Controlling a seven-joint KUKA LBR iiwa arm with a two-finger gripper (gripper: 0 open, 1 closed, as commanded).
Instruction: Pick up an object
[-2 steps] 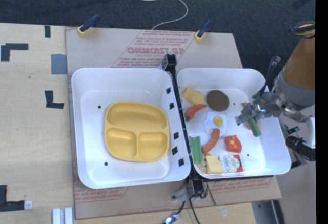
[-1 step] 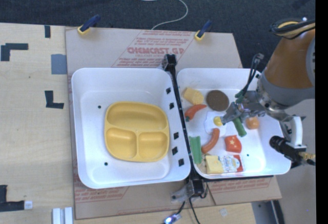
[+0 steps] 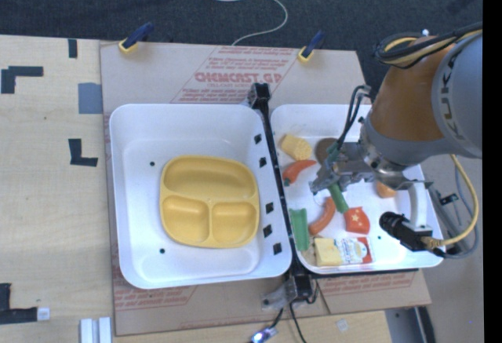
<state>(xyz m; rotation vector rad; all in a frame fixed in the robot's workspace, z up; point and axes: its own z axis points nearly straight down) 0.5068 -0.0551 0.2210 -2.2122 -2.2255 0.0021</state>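
Note:
My gripper hangs low over the middle of the right bin, reaching in from the right. Directly under it lies a short green piece, and I cannot tell whether the gripper touches it. Around it lie toy foods: a yellow chunk, a brown round piece, an orange-red piece, an orange sausage shape, a red piece, a long green stick and a yellow-and-white packet. The arm hides part of the bin's right side.
The left bin holds a yellow divided tray. A black divider runs between the two bins. A small orange piece peeks out beside the wrist. Blue-and-yellow clamps hold the cardboard base at the back.

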